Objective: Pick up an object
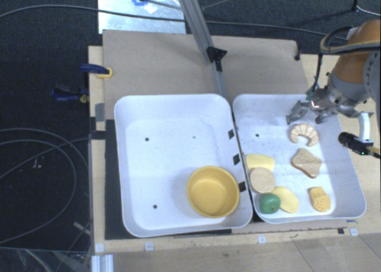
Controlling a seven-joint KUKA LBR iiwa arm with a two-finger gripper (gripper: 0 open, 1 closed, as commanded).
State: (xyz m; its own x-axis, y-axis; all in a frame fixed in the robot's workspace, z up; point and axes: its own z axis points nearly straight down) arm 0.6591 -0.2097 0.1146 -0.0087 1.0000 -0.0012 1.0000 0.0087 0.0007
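- Tool (308, 112) is seen over the right bin (351, 163), just above the croissant (304, 133); fingers spread, nothing gripped.
- Bread slice (306, 162) is placed just below the croissant.
- Yellow bowl (213, 190) is set in the left bin (166, 116).

This is a robotics lab or test cell, not a home. A bare brown table (178, 62) stands on dark carpet (41, 27) strewn with loose black cables (36, 146). Blue and yellow clamps (80, 83) grip the table's left edge. A slanted metal pole (196, 15) crosses its far edge. Two white bins (172, 116) hold toy food, and a grey and orange industrial arm (357, 62) enters at the right edge.
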